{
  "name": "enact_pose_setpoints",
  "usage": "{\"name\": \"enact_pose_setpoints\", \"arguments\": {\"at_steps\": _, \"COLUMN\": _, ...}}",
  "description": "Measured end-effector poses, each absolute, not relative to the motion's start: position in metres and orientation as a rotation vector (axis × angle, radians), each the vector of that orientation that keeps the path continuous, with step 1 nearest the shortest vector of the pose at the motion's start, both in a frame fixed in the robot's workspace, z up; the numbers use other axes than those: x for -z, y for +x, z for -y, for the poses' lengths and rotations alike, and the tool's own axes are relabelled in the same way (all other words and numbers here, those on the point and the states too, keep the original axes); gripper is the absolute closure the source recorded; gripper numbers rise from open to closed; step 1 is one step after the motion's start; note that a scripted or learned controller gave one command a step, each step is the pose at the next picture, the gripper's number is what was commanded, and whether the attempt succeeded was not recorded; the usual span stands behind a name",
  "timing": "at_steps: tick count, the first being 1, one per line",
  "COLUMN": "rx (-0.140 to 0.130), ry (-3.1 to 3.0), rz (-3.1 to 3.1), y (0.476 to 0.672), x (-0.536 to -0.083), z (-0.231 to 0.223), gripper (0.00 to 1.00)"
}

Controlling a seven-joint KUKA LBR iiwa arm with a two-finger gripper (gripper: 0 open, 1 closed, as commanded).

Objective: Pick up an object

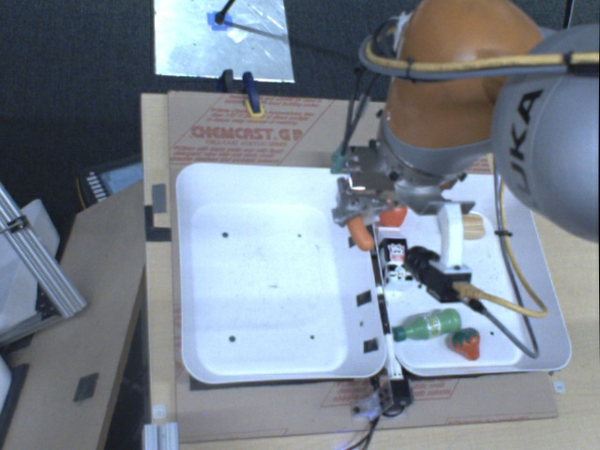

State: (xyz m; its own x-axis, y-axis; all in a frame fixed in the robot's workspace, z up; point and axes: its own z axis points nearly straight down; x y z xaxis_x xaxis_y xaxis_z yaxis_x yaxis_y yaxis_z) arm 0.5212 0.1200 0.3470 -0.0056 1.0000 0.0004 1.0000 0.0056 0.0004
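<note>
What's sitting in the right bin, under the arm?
In the right bin: a green bottle, a strawberry-like toy, an orange carrot-like piece and a red piece below the gripper. The arm covers the bin's far part.
</note>
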Motion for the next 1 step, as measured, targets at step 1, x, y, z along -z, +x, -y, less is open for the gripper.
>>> {"name": "enact_pose_setpoints", "arguments": {"at_steps": 1, "rx": -0.005, "ry": 2.214, "rz": -2.227, "y": 0.4857, "x": -0.3697, "z": -0.1287, "gripper": 1.0}}
